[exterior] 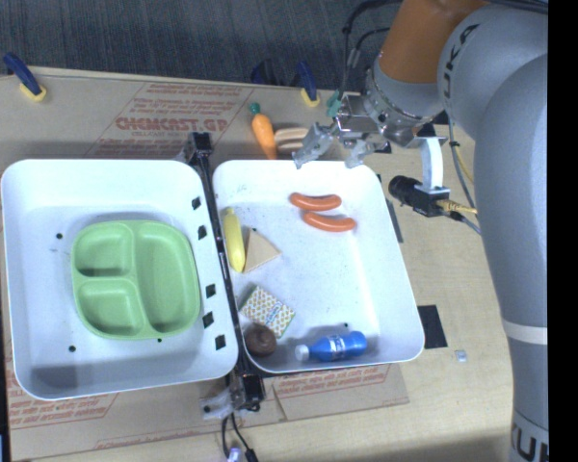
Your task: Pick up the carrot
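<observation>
The carrot [262,133] lies outside both bins, on the cardboard sheet [173,114] that covers the counter, just beyond the far rim of the right bin [390,258] near its far-left corner. The gripper [329,149] hangs over that same far rim, and the carrot sits at about nine to ten o'clock from it, near but clearly apart, with a pale, roll-like object [289,141] lying between the two. The carrot's long axis runs roughly from twelve to six o'clock with a slight tilt, its green top at the twelve o'clock end and the orange tip pointing toward the bin rim. The fingers stand spread apart with nothing between them, so the carrot is not yet grasped. My judgement is that the coming move must carry the fingers leftward past the rim and set them across the carrot's narrow width. Red print on the cardboard reads "CHEMCAST GP"; the smaller lines beneath it are too fine to read.
</observation>
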`<action>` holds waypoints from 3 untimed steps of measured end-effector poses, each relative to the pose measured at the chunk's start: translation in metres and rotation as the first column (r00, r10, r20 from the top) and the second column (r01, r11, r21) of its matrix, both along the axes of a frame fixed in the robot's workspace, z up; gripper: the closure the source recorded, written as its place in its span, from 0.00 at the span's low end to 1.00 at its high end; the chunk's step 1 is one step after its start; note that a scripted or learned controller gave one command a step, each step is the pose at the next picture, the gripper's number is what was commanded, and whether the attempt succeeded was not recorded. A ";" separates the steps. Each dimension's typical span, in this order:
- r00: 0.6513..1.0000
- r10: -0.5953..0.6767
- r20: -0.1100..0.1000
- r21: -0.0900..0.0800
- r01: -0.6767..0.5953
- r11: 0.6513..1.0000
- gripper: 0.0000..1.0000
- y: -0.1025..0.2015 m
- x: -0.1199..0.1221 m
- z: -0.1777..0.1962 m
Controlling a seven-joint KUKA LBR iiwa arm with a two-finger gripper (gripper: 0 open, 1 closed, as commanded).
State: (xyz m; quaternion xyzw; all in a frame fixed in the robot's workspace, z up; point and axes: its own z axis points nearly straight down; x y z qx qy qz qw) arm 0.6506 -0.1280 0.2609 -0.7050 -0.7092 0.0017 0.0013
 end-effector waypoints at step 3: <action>0.707 -0.708 -0.003 -0.003 0.708 0.707 0.00 0.063 0.005 -0.006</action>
